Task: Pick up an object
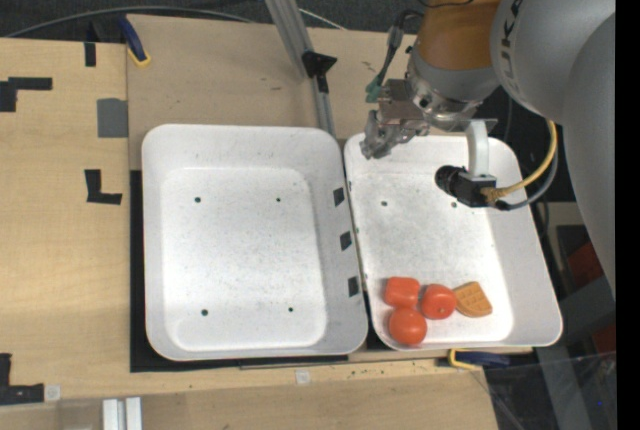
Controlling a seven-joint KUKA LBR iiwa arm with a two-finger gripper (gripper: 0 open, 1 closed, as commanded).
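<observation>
We see the left bin point(240, 238) at nine o'clock beside the right bin point(500, 248), the gripper point(378, 144) hovering at the latter's eleven-o'clock corner, grip unreadable, well apart from three red pieces point(412, 306) and a touching tan piece point(473, 299) at six.

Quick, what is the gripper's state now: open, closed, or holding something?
Gripper: cannot be told; it hovers over the right bin's far left corner, away from the red objects, with nothing seen in it.
</observation>
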